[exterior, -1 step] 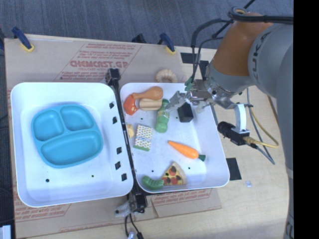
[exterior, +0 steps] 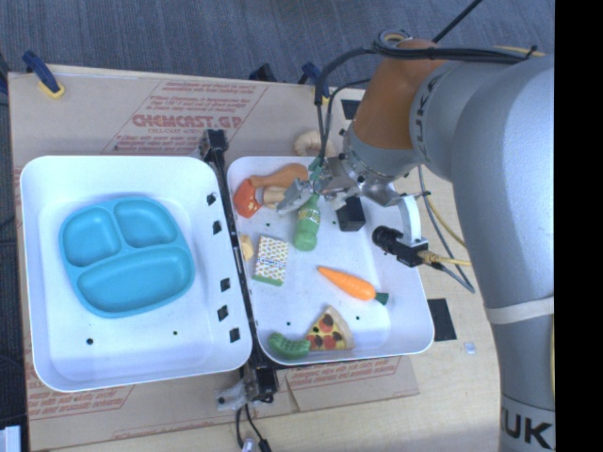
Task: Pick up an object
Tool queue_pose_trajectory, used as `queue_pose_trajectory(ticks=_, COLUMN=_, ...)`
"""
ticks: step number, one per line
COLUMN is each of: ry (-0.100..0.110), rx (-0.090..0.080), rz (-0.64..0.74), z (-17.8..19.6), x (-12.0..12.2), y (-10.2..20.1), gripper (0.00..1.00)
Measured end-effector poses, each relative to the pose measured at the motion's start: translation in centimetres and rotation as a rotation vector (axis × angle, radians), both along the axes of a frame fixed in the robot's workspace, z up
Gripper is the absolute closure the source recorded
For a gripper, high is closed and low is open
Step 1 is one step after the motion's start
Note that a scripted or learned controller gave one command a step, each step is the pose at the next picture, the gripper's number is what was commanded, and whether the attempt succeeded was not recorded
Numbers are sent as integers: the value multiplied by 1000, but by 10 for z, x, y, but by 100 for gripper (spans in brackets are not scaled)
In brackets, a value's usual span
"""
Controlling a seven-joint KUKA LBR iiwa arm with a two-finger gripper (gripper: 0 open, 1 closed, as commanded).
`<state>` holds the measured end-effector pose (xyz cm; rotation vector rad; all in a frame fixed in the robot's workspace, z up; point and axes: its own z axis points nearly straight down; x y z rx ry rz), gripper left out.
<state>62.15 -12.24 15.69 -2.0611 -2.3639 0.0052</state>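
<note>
Reaching into the right bin (exterior: 415, 320) from its far edge, the gripper (exterior: 303, 196) hung just above the green bottle (exterior: 306, 228), likely its target; whether its fingers were spread or gripping anything could not be told. A carrot (exterior: 350, 284) lay nearer the bin's front.

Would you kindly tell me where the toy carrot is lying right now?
The toy carrot lies in the right bin, toward its right side, just above the pizza slice.

My gripper (exterior: 303, 194) hangs low in the right bin (exterior: 415, 309). A green bottle (exterior: 307, 228) lies just beneath it; a carrot (exterior: 350, 284) lies farther off.
</note>
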Motion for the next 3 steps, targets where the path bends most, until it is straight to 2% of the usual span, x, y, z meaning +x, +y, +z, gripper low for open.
queue_pose_trajectory(ticks=1, ry=-13, rx=-2, rz=300, z=-61, x=-5, y=1, gripper=0)
queue_pose_trajectory(ticks=2, ry=-11, rx=0, rz=304, z=-50, x=-4, y=2, gripper=100)
queue_pose_trajectory(ticks=3, ry=-5, rx=-2, rz=134, z=73, x=10, y=44, gripper=100)
